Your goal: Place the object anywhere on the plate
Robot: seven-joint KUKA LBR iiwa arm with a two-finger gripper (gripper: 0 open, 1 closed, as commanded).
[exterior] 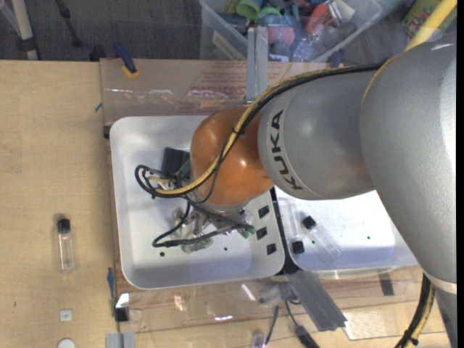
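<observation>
Arm point(341, 136) cut off by top and right picture edges; its bulk hides back-right corner of left bin point(130, 194) and most of right bin point(362, 246); gripper point(196, 229) near left bin's front edge blurred, outline lost among cables; small black bits point(309, 223) by right bin's left edge too small to identify; clear tub point(217, 20) behind bench cut off by top edge, contents an unreadable jumble; vial point(65, 243) near bench's left edge, contents too small to tell; round thing point(65, 344) at bench's front edge cut off by bottom edge.
</observation>
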